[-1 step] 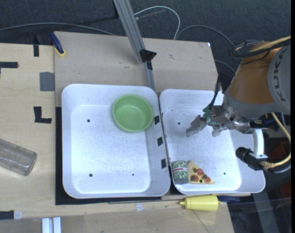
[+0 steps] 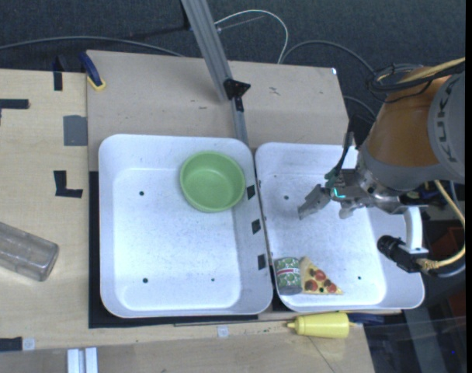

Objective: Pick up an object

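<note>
we see the tool (image 2: 317, 202) over the right bin (image 2: 376, 286), nothing between its fingers; whether they are open or closed we cannot tell. the nearest things, a can (image 2: 287, 274) and a pizza slice (image 2: 319, 280), touch each other in the bin's front corner, against the wall. we judge a descent there risks clipping the wall or nudging both. the bowl (image 2: 212, 181) sits in the left bin (image 2: 123, 231).

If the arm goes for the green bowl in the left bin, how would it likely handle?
The green bowl looks like rigid, thin plastic, so probably light and stiff. Sitting upright on a round base, it seems unlikely to roll, but a push may slide it. Its smooth rim could slip from the hand.
</note>
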### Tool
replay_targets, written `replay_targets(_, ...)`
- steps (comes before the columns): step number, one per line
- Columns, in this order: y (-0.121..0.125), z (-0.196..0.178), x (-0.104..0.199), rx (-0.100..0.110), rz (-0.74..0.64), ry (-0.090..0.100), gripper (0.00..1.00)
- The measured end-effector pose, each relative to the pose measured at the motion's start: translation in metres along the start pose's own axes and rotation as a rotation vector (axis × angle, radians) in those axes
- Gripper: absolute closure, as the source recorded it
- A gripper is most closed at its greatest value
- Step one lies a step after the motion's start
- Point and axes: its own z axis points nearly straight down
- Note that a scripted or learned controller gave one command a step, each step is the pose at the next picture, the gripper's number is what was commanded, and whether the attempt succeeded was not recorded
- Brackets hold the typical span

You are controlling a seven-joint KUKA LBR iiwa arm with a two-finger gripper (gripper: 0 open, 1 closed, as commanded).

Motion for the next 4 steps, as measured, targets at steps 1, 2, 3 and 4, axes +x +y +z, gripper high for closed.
replay_targets(1,-0.01,0.05,-0.004,0.005,0.002,0.0,0.0)
replay_targets(2,-0.014,0.094,-0.001,0.005,0.001,0.0,0.0)
replay_targets(3,-0.013,0.118,-0.001,-0.002,0.001,-0.002,0.0)
replay_targets(4,-0.013,0.107,0.0,-0.001,0.0,0.001,1.0)
